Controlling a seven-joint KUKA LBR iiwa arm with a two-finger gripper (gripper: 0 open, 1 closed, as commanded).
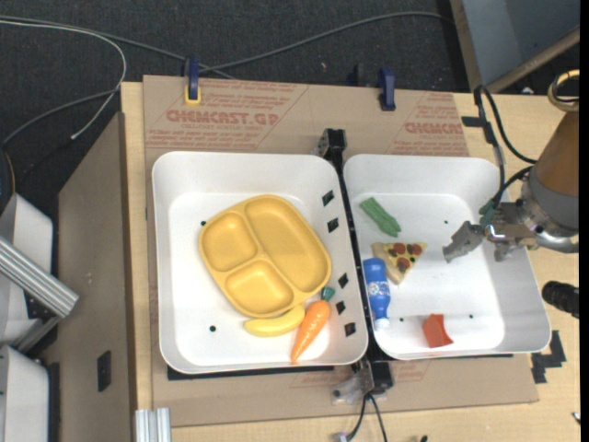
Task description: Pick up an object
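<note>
Two bins, nothing lifted yet as we read it. Left bin (175, 247): yellow tray (265, 254), banana (273, 323), carrot (310, 329). Right bin (515, 325): blue bottle (375, 290), green piece (379, 215), pizza slice (398, 258), red block (436, 331). Gripper (463, 242) hovers right of the pizza, grasping nothing; we cannot tell its state. Whole pick remains.

Right bin (515, 334) w/ 4 items: green pod (379, 216) tilted near its top-left, pizza slice (400, 257) just below that. Blue bottle (375, 290) lies along bin's left wall; red block (436, 331) near bottom edge.
</note>
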